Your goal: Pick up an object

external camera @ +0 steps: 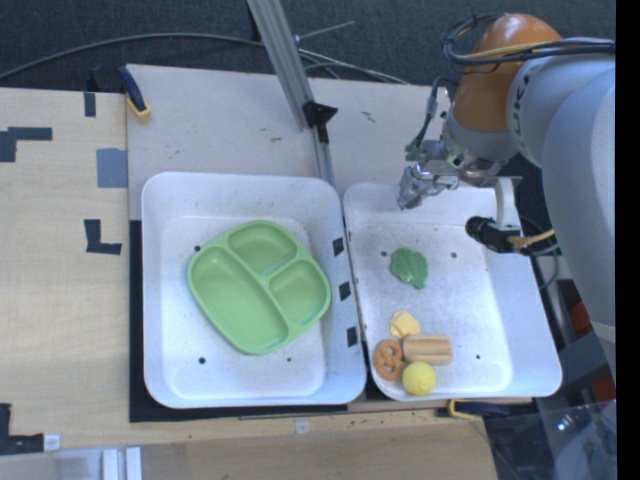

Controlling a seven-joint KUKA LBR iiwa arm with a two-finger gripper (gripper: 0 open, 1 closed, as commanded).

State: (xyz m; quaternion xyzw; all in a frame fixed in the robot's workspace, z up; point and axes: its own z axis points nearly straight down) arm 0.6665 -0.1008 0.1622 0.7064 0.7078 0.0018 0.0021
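Two-finger metal gripper (412, 196): over right shallow white bin's (520, 348) far rim, nothing visibly held; finger spread cannot be told. Green leafy toy vegetable (409, 267): on bin floor, nearer the camera, apart.

The grey arm (560, 118) reaches in from the right, its orange-banded wrist bent down, tool (412, 196) pointing downward.

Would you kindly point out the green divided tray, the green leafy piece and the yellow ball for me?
green divided tray (258, 286), camera view, on its central ridge.
green leafy piece (409, 267), camera view, on its middle.
yellow ball (419, 378), camera view, on its top.
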